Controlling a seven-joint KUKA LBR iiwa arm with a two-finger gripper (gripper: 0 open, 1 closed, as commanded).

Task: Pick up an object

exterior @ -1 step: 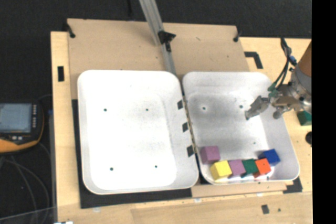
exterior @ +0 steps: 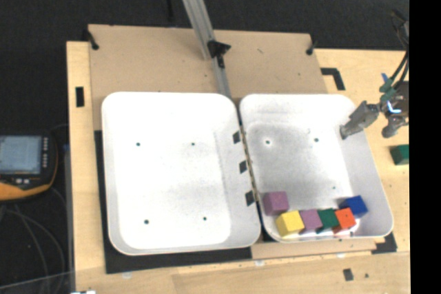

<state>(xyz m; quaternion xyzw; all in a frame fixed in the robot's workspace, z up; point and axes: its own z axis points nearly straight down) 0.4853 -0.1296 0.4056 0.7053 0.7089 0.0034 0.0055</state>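
Several small blocks lie along the near edge of the right bin (exterior: 358, 148): a purple block (exterior: 276, 201), a yellow block (exterior: 290, 222), a mauve block (exterior: 311, 219), a green block (exterior: 328, 218), an orange block (exterior: 344, 219) and a blue block (exterior: 355, 205). My gripper (exterior: 368, 127) hangs over the bin's far right rim, well away from the blocks. Its fingers (exterior: 357, 122) stand open and nothing is between them.
The left bin (exterior: 172, 169) lies beside the right one. A slanted metal pole (exterior: 196, 7) reaches in from the top toward the gap between the bins. A green object (exterior: 400, 155) rests on the bench right of the right bin. A handheld screen (exterior: 24, 158) lies off the left edge.
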